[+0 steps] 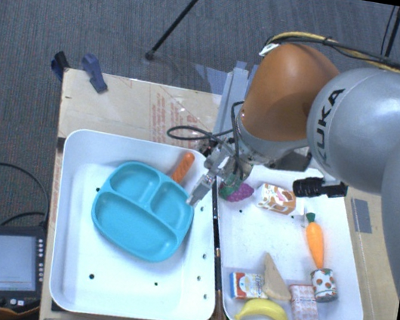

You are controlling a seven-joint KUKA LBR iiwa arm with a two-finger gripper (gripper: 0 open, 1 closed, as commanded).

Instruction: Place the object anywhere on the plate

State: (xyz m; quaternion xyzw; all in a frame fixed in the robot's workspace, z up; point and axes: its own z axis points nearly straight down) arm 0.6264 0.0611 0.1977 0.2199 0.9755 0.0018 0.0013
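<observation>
A blue divided plate (pixel 143 211) lies in the left bin (pixel 69 247), tilted toward the upper right. An orange sausage-shaped toy (pixel 182 166) rests just off the plate's upper right rim, on the bin floor. My gripper (pixel 205 177) hangs over the plate's upper right corner, close to the divider between the bins. It is open with nothing between its fingers, and one fingertip (pixel 199 191) sits by the plate's rim. A purple bunch of grapes (pixel 239 192) lies just right of the gripper in the right bin.
The right bin (pixel 348 296) holds a snack packet (pixel 276 199), a carrot (pixel 315 243), a small can (pixel 323 284), two small boxes (pixel 247 285), a tan wedge (pixel 275 281) and a banana (pixel 264 310). The arm's big orange and grey body (pixel 323 116) looms over the bins' back right.
</observation>
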